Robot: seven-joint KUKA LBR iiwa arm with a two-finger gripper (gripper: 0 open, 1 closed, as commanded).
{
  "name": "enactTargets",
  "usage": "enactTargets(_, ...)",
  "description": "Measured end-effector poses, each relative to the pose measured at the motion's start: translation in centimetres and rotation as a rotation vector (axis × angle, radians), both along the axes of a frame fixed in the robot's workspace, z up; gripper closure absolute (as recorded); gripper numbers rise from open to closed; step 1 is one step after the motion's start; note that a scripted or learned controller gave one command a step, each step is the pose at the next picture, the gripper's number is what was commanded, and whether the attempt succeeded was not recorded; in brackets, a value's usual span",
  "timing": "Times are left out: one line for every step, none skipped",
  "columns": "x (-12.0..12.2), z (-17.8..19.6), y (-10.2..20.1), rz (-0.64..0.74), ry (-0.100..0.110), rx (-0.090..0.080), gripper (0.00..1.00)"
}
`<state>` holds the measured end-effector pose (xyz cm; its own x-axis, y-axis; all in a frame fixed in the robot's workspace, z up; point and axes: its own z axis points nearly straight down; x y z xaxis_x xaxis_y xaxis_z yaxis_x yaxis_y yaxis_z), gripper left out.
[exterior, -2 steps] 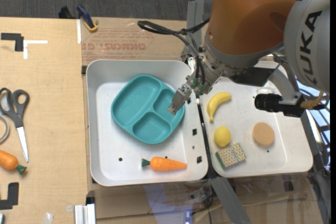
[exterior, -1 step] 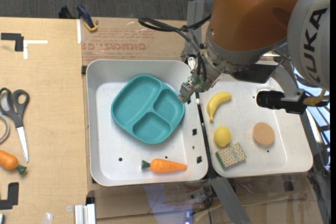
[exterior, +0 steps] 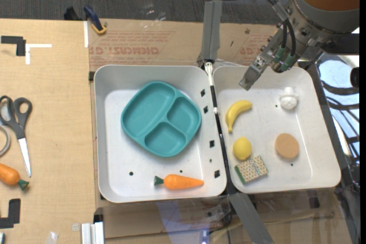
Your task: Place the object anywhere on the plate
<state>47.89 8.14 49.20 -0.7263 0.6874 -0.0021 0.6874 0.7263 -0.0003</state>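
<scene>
Hand [exterior: 251,78] hangs above the far edge of the right bin [exterior: 323,177], tilted; we cannot tell its state, and we see nothing carried in it. Task names no particular object. Candidates all lie in the right bin, nearer the camera than the hand: banana [exterior: 237,113] closest, just below and left of it; lemon [exterior: 242,148] beyond that; patterned block [exterior: 251,169] touching or nearly touching the lemon; tan disc [exterior: 287,146] and a small white piece [exterior: 288,100] off to the hand's right. Plate [exterior: 162,118], teal with three compartments, sits in the left bin [exterior: 106,140], well left of the hand across the divider. Carrot [exterior: 178,182] lies beside the plate, not on it.

We judge no pick is made yet. Risks: the curved banana may roll under the hand as it closes; lemon and block crowd each other, so a grasp there may nudge both; a loose grip may drop the load crossing the divider.
</scene>
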Motion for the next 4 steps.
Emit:
enactTargets(0.3, -7.6, 6.9, 0.076, 0.002, 0.000, 1.00)
enactTargets(7.1, 0.0, 6.6, 0.151, 0.002, 0.000, 1.00)
enactTargets(0.0, -3.5, 6.6, 0.542, 0.002, 0.000, 1.00)
enactTargets(-0.1, -18.6, 14.8, 0.714, 0.003, 0.001, 1.00)
